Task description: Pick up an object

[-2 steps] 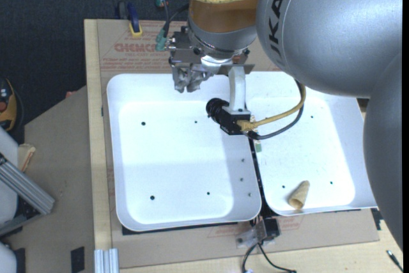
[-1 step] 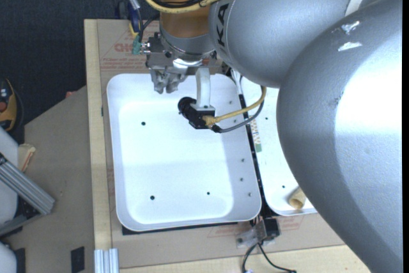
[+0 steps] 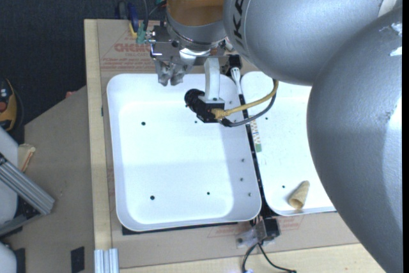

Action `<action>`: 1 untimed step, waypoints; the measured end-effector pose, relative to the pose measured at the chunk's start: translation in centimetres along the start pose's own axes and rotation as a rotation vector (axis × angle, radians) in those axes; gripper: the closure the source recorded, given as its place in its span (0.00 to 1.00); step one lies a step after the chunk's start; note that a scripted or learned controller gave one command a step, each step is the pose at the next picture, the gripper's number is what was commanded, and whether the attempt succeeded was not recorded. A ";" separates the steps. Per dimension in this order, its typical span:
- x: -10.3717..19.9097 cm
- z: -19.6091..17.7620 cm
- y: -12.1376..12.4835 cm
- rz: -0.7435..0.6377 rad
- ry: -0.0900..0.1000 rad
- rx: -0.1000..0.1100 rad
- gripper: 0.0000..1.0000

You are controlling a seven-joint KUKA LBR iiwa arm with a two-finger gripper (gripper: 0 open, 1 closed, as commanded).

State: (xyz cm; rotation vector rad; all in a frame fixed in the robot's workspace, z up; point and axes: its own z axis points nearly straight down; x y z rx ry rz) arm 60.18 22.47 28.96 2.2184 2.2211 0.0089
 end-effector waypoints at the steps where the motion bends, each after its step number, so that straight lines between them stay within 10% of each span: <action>1: -4.1 -6.8 -0.2 0.005 -0.001 -0.004 1.00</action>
